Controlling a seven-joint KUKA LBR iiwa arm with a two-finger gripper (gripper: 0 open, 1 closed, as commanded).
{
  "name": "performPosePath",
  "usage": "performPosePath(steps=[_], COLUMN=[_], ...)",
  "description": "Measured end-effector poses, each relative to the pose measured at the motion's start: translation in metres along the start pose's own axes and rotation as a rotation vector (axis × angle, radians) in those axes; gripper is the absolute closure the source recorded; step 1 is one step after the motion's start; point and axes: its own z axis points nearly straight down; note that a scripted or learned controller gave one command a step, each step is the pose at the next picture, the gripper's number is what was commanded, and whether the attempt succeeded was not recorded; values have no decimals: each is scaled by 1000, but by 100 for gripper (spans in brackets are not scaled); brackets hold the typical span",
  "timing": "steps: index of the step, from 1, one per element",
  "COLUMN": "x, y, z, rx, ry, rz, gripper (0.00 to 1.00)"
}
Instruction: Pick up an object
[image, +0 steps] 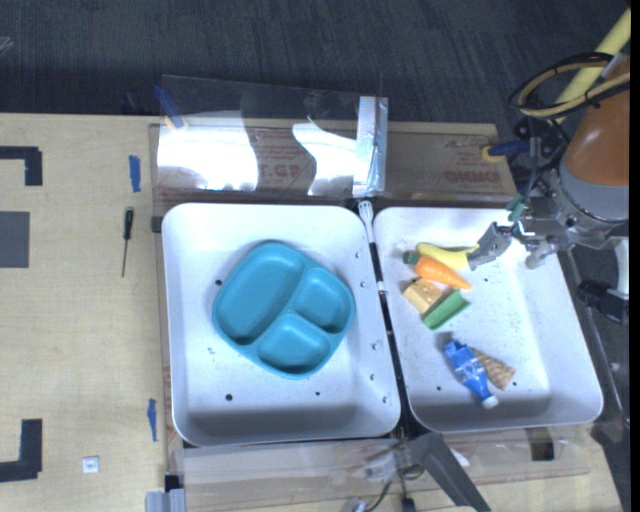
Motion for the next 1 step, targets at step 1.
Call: performPosePath(steps=[1], x=[31], y=[-22], z=[141], rx=[-4], ry=[0], rz=[-197], gripper=[0])
